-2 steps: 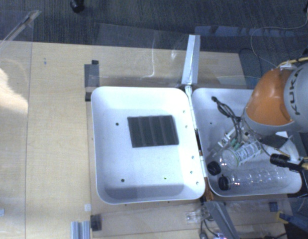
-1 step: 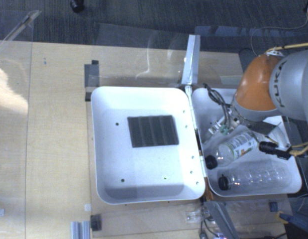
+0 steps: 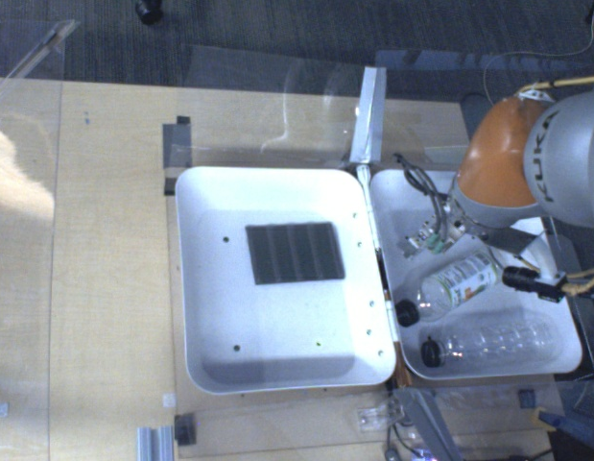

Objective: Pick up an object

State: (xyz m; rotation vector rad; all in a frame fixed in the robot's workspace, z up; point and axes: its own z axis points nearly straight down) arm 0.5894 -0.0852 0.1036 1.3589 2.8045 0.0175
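On the table, left side, bare wood and a clear guard panel. Next, the left bin holds one dark ribbed mat lying flat near its middle, well apart from the walls, so an easy reach from above. A metal divider stands where the two bins meet. The right bin holds two clear bottles on their sides: one with a label, black cap toward the divider, and an unlabelled one just beside it along the near wall. The arm hangs over this bin; the end effector sits just above the labelled bottle, likely the target. Its opening cannot be told; nothing is visibly held.
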